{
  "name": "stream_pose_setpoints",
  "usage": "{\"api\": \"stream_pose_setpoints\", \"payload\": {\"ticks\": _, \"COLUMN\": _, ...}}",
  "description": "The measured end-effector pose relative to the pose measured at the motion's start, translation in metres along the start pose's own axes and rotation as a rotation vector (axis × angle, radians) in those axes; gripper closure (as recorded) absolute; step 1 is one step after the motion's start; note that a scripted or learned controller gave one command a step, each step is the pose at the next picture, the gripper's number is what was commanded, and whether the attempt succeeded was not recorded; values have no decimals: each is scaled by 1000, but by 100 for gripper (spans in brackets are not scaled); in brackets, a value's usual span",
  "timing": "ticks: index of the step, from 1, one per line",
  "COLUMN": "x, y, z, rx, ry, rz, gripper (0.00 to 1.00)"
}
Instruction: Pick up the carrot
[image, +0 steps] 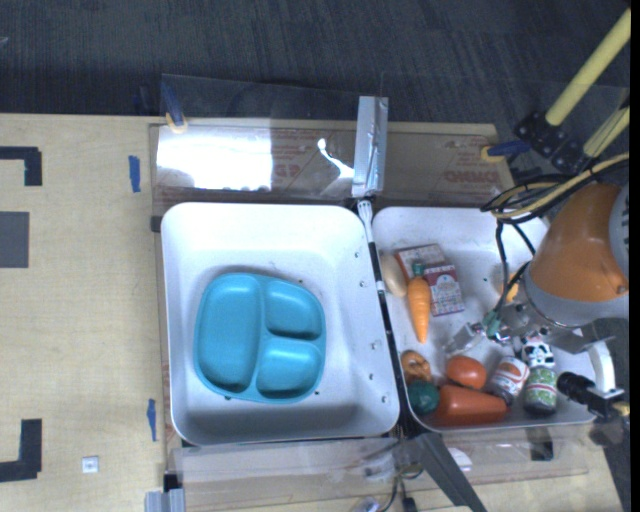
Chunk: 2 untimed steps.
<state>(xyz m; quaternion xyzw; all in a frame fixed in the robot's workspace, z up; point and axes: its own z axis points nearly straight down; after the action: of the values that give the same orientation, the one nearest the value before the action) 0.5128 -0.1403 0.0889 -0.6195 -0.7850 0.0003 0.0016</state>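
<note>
Carrot (419, 310) lies in the right bin (470, 222), near its left wall, long axis running roughly top-to-bottom in view, green end not clear. Just right of it sits a small printed box (437, 278), touching or nearly so. Arm w/ orange band (580, 250) hangs over the bin's right side; end effector (505, 325) sits low among the clutter, right of the carrot & apart from it. Can't tell if it's open or closed, parts too small and tangled w/ cables.

Step, by my read: approach, pre-grasp. Carrot not yet held. Next move needs a shift left over the carrot's middle, closing across its narrow width, w/o snagging the box.

Rest of right bin: tomato-like red piece (466, 372), long red-orange piece (470, 404), dark green item (424, 398), small cans/jars (525, 378) at lower right. Left bin (200, 240) holds a blue divided plate (262, 336), three compartments, nothing in them. Both bins sit on the bench (70, 300).
</note>
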Motion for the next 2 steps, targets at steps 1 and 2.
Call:
{"api": "stream_pose_setpoints", "payload": {"ticks": 1, "x": 12, "y": 66, "z": -69, "rx": -8, "ry": -3, "rz": 131, "gripper": 0}}
{"api": "stream_pose_setpoints", "payload": {"ticks": 2, "x": 28, "y": 143, "z": -97, "rx": -6, "ry": -2, "rz": 267, "gripper": 0}}
